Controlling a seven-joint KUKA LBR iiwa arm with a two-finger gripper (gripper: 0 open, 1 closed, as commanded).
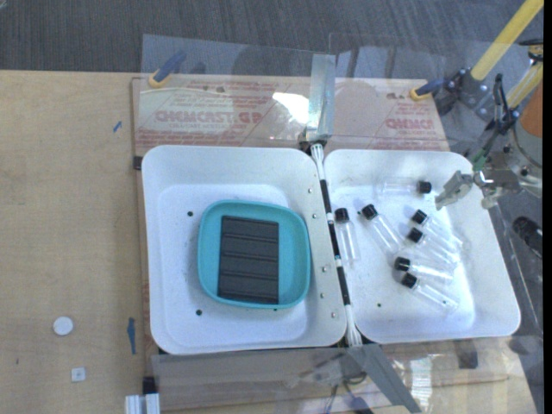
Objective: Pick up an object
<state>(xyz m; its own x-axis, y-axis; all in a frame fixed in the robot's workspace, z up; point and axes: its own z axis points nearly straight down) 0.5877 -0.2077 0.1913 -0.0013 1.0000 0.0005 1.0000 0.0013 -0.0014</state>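
We're at the approach step; nothing is picked yet; the gripper [467,188] sits over the upper right corner of the right bin [492,317], reaching in from the right edge; we see one grey finger [452,190] angled down-left toward the bin floor and a second part nearer the wrist, with a gap between them, so we read the fingers as apart with nothing between them; low confidence on how wide.

Candidates: clear vials with black caps scattered across the right bin; the vial by the divider [345,234] lies along the left wall; the capped vial up top [405,185] is the one nearest the finger, just left of it and apart from it; the middle cluster [424,229] holds several vials lying close, some touching or overlapping; the lower pair [424,285] lies toward the bottom right.

The left bin [164,317] holds a teal tray [207,231] with a dark ribbed block [250,259] lying flat in it; well apart from the gripper, so probably not the target.

Next move, as we judge it: pick one vial, most likely the top one; centre over its body; align the fingers across its long axis; descend to the floor; close. Risks: clear bodies are hard to locate; round vials roll off; neighbours in the cluster may block a finger.
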